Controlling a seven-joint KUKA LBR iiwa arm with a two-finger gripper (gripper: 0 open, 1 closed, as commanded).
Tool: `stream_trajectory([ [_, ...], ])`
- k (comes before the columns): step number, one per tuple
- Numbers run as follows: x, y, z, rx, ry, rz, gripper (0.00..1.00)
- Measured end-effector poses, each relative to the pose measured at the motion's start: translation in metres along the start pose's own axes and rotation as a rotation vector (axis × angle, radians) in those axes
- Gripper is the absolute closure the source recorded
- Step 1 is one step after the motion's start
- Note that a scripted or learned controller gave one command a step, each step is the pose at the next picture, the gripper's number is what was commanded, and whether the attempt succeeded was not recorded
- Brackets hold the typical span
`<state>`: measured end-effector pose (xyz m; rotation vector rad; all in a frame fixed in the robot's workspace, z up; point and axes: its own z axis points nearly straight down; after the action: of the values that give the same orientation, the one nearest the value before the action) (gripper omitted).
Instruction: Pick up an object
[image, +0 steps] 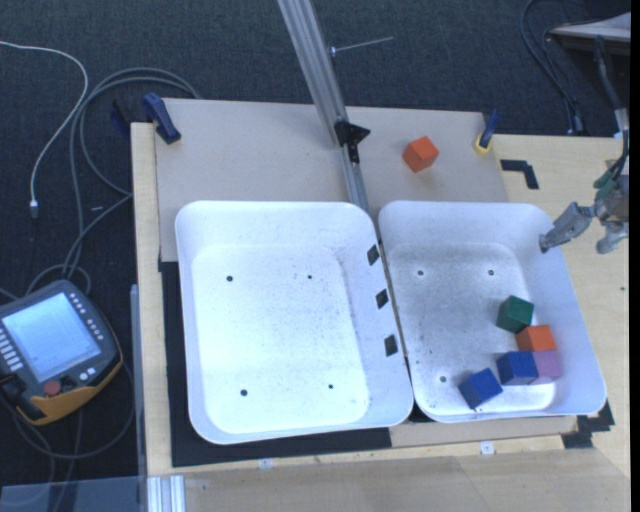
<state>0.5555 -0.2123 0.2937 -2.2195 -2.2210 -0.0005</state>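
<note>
The end effector (588, 228) hovers with its two metal fingers spread and holding nothing over the upper right rim of the right shallow white plastic bin (450, 225), whose lower right corner holds a green cube (516, 313), an orange cube (540, 337), a pale purple cube (548, 363) and two blue cubes (518, 367) (480, 387), while another orange cube (421, 154) sits on the tabletop (250, 150) behind the bins.

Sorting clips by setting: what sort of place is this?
Likely a robotics lab bench: two white bins side by side, small coloured blocks, a teach pendant on the carpet, and a gripper at the right.
</note>
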Motion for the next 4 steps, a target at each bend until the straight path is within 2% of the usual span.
stream_trajectory([
  [1,-0.005,-0.040,0.139,0.008,0.003,0.002,0.00],
  [2,0.007,-0.027,0.198,0.006,0.003,-0.001,0.00],
  [3,0.005,-0.025,0.183,-0.003,-0.001,0.000,1.00],
  [4,0.005,-0.025,0.184,-0.002,0.000,0.000,0.00],
])
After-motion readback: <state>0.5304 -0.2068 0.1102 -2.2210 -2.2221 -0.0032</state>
